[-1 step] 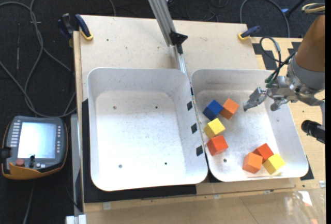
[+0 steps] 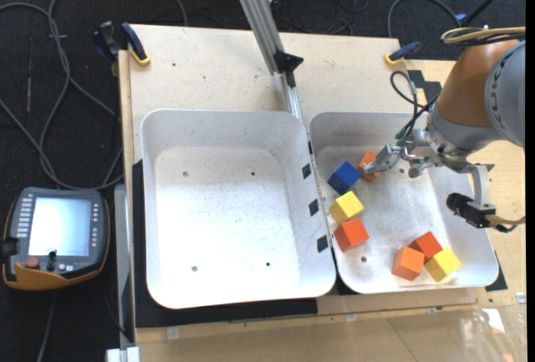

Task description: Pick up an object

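My gripper (image 2: 383, 161) reaches down into the right bin (image 2: 468, 210), at its upper middle. A small orange block (image 2: 368, 162) lies right at the gripper's tip, partly covered by it. Just left of that sits a blue cube (image 2: 343, 177), with a yellow cube (image 2: 347, 206) and an orange-red cube (image 2: 351, 233) below it along the bin's left wall. Near the front right corner an orange cube (image 2: 408, 262), a red-orange cube (image 2: 428, 243) and a yellow cube (image 2: 442, 265) are bunched together.
The left bin (image 2: 167, 143) stands beside the right one, their walls touching. A metal pole (image 2: 255, 5) slants up from the bench's back middle. A teach pendant (image 2: 54, 235) lies on the floor at the left. Cables hang by the arm's wrist.
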Motion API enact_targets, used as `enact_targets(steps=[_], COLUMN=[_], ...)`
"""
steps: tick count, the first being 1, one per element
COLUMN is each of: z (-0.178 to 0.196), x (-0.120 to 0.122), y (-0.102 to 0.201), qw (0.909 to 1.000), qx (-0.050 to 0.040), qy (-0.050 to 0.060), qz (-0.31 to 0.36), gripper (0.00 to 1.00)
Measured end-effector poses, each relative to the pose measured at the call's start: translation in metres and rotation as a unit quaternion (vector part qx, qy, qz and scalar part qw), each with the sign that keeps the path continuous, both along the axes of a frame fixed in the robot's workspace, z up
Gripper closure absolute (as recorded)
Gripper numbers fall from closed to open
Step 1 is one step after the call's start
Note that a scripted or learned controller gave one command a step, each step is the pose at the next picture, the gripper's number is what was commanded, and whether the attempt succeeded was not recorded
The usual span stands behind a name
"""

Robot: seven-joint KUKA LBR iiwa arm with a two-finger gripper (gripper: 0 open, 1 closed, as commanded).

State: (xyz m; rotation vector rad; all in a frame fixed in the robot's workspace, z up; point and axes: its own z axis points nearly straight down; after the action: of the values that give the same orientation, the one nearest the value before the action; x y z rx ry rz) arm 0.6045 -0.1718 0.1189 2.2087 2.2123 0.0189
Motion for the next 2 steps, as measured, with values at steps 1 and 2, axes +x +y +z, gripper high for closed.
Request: enact_targets(steps=[1, 2], z=[-0.019, -0.009], x=[0.042, 0.044], y=[0.025, 0.026], qw=[0.9999, 1.0000], qx=[0.0011, -0.0001], qy=[0.011, 0.008], qz=[-0.002, 0.001], gripper=[0.00, 1.00])
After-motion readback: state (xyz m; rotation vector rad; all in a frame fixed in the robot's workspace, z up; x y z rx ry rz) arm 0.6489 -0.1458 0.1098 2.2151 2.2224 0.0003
